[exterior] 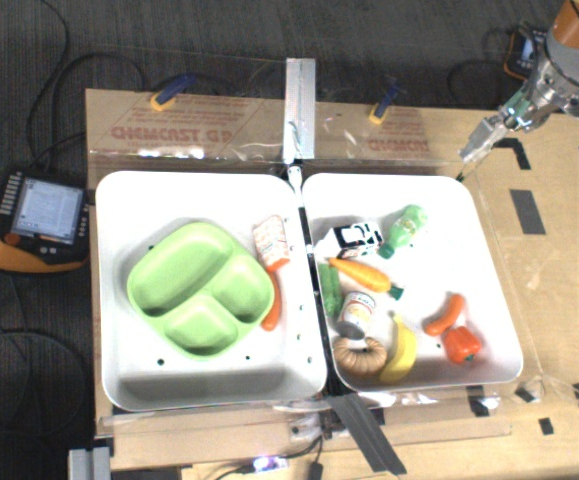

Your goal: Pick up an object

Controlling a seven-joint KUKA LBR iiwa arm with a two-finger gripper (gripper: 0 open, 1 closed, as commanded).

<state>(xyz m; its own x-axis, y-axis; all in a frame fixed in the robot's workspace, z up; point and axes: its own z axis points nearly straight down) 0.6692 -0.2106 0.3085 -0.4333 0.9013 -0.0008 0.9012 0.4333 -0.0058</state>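
Toys lie in the right bin [489,268].
The carrot [361,274] lies flat, its tip pointing to ten o'clock. End effector [476,146] at two o'clock: grip cannot be told.

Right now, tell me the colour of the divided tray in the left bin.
Light green. The divided tray shows plainly in the camera view, lying in the left bin.

One fixed overhead camera, slanted down on both bins [109,268].
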